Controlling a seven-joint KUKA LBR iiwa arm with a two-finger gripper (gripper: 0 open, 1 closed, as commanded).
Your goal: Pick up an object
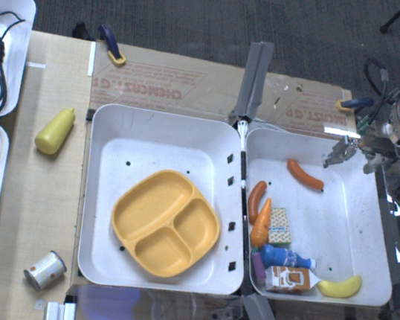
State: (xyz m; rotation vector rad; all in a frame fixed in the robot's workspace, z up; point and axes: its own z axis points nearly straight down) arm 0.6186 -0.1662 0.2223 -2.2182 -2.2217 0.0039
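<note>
The right bin [356, 218] holds several toy foods. A red-orange sausage [304, 174] lies near its back, and a second sausage [255, 198] and a carrot [262, 222] lie along its left wall. A cracker box [278, 226], a blue bottle [282, 257], a small carton [290, 280] and a banana [339, 287] sit toward the front. My gripper [353, 159] hangs over the bin's back right corner, to the right of the first sausage and apart from it. It is open, with nothing between its fingers.
The left bin [112, 142] holds a yellow divided plate [166, 222]. On the bench to the left lie a yellow mustard bottle [55, 131] and a small can [45, 269]. Blue clamps [111, 45] grip the cardboard at the back. A grey divider [253, 81] rises between the bins.
</note>
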